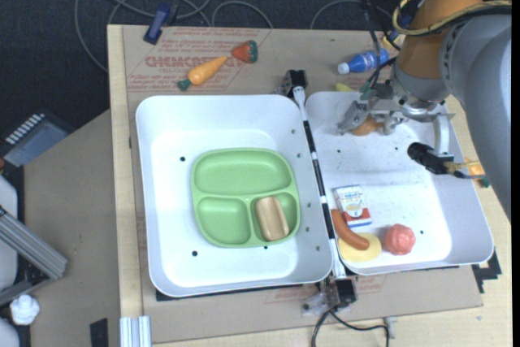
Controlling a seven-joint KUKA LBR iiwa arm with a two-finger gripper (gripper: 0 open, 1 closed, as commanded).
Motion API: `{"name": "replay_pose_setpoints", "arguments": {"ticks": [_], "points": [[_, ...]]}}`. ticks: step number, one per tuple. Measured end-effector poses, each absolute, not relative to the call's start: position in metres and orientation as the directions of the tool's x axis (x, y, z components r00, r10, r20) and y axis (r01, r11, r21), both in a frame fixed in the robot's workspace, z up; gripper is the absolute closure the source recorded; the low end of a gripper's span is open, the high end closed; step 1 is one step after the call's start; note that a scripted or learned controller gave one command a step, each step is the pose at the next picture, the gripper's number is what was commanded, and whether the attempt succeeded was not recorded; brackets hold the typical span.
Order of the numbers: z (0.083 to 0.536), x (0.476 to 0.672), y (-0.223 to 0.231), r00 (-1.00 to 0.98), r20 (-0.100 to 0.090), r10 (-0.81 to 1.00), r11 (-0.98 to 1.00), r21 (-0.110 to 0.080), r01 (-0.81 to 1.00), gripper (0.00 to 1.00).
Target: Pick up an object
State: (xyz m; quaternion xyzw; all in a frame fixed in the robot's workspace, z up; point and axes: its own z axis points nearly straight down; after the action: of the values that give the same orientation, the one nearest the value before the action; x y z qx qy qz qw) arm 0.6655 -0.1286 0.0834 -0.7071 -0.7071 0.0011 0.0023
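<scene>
Orange item [367, 126] half-hidden under end effector [370, 114]

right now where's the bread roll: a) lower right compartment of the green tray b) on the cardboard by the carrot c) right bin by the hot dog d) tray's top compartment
a: the bread roll lies in the lower right compartment of the green tray, which sits in the left bin.
</scene>
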Motion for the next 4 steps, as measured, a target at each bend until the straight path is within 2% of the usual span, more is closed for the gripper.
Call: {"name": "replay_pose_setpoints", "arguments": {"ticks": [4], "points": [[0.0849, 0.6664, -0.1221, -0.001, -0.001, 1.000, 0.001, -0.002, 1.000, 0.00]]}}
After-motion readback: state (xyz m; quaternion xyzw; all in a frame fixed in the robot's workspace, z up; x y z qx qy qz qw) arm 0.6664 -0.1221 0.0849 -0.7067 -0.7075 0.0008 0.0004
